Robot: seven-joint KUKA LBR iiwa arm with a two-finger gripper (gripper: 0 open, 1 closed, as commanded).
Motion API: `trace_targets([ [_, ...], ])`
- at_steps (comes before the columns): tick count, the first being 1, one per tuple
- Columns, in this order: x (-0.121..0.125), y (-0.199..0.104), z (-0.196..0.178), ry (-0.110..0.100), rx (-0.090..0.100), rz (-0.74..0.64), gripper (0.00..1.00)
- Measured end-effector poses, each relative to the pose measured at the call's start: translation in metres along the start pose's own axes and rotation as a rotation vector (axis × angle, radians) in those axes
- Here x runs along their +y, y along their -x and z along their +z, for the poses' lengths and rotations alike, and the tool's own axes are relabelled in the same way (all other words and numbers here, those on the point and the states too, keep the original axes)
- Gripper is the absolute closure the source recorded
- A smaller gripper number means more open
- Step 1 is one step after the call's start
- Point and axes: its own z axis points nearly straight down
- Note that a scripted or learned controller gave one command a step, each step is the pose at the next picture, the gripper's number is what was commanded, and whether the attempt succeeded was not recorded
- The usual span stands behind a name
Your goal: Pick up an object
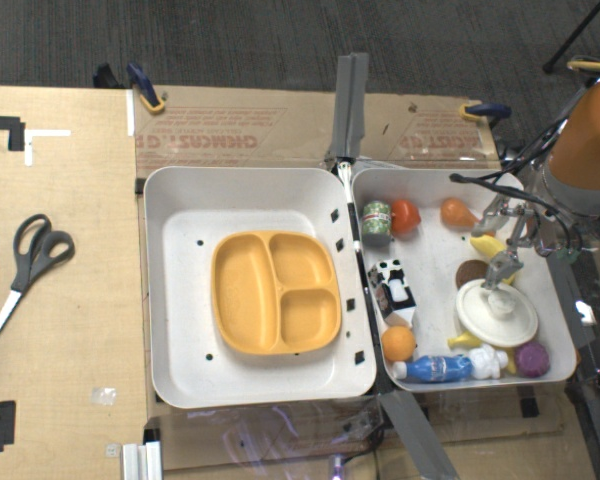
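Note:
My gripper (507, 251) hangs over the right side of the right bin (435, 193), above a white dish (495, 313) and next to a yellow piece (486, 246). Nothing visibly hangs from it. Also in this bin lie a green can (377, 218), a red tomato (406, 216), an orange fruit (457, 212), a brown piece (469, 271), a black-and-white toy (392, 287), an orange ball (398, 343), a blue-and-white bottle (443, 368) and a purple object (531, 358).
The left bin (175, 268) holds a yellow divided plate (277, 291). Scissors (28, 258) lie on the wooden bench at the far left. Cardboard (240, 133) with blue clamps runs behind both bins.

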Motion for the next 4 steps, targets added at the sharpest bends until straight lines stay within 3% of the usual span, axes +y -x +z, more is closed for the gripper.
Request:
trace_targets([
  [1, -0.005, 0.02, 0.023, 0.0, 0.002, 0.03, 0.0],
  [2, -0.003, 0.022, 0.015, -0.002, -0.004, 0.026, 1.0],
  [3, 0.053, 0.004, 0.032, -0.004, 0.015, 0.598, 1.0],
  [4, 0.142, 0.043, -0.069, -0.002, 0.011, 0.54, 1.0],
])
